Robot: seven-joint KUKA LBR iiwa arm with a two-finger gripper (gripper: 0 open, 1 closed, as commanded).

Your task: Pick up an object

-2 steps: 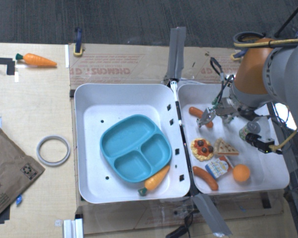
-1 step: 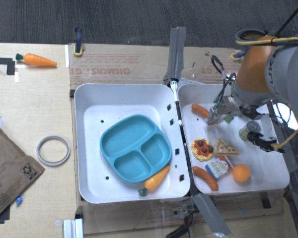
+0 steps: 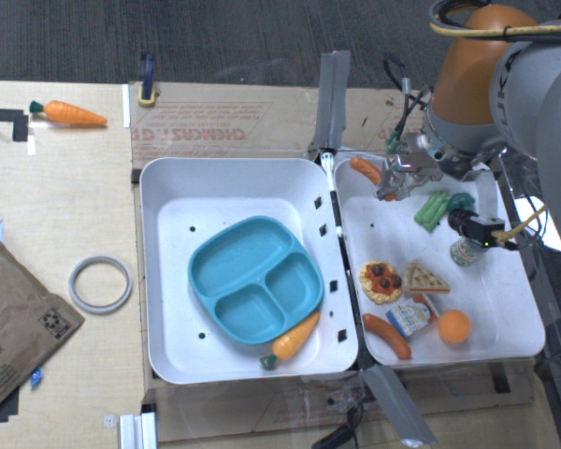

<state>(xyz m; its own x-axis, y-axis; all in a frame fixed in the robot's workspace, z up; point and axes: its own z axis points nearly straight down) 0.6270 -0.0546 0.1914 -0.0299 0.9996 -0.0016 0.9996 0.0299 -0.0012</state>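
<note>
My gripper (image 3: 390, 187) hangs over the back left corner of the right bin (image 3: 505, 349), below the orange band of the arm. Just left of it lies a small orange sausage (image 3: 363, 168), close to the gripper tip; whether they touch is unclear. To its right lie a green toy vegetable (image 3: 431, 210) and a small can (image 3: 465, 252). Nearer the front are a mini pizza (image 3: 381, 282), a toast slice (image 3: 426, 278), a small carton (image 3: 409, 317), a red sausage (image 3: 388, 336) and an orange (image 3: 454, 327).
The left bin (image 3: 168, 251) holds a blue divided plate (image 3: 255, 280) with a carrot (image 3: 294, 337) at its front edge. On the bench to the left lie a tape ring (image 3: 100, 282), another carrot (image 3: 68, 113) and a cardboard box (image 3: 14, 330). Cables hang beside the wrist.
</note>
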